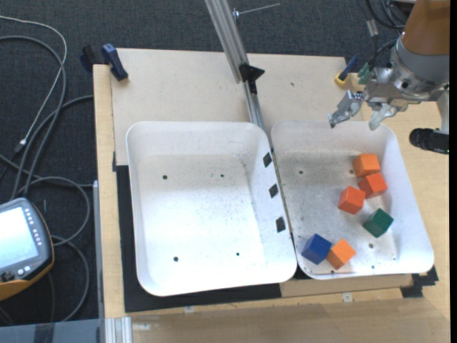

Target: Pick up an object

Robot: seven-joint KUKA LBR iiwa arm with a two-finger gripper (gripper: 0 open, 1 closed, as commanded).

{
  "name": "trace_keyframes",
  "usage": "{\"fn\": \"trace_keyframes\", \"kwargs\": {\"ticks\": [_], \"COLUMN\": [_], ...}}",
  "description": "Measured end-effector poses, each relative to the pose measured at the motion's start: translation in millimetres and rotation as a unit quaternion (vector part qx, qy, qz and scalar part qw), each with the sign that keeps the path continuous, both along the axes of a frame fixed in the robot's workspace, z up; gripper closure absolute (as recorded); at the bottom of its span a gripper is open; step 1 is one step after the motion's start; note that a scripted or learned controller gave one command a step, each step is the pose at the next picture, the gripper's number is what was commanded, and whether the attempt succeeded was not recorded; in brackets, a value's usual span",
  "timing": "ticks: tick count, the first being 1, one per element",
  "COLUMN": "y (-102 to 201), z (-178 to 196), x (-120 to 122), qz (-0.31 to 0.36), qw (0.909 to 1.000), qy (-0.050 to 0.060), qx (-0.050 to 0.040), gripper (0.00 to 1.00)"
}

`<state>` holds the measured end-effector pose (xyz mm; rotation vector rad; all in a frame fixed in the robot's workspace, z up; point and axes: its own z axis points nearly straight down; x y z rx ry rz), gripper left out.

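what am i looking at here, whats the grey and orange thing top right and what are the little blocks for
This is one picture from a camera fixed above a workbench, looking down at a slant. The grey and orange thing is a robot arm reaching in from the right. At its end is its hand, two fingers spread open with nothing between them, hanging over the far edge of the right bin.

On the bench sit two shallow white bins side by side. The right one holds six small blocks: three orange ones clustered together, a green one, and near the front a blue one touching another orange one. The left bin sits beside it.

The job is to pick up an object, so the blocks are things to grab. None is picked up yet.
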<state>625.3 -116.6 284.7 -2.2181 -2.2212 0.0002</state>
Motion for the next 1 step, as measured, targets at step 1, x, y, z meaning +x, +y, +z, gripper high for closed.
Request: {"fn": "trace_keyframes", "kwargs": {"ticks": [1], "y": [-34.5], "z": [-113.8], "x": [-44.3], "qz": [-0.002], "qw": [1.0000], "qy": [0.004], "qx": [0.0001], "gripper": [0.00]}}
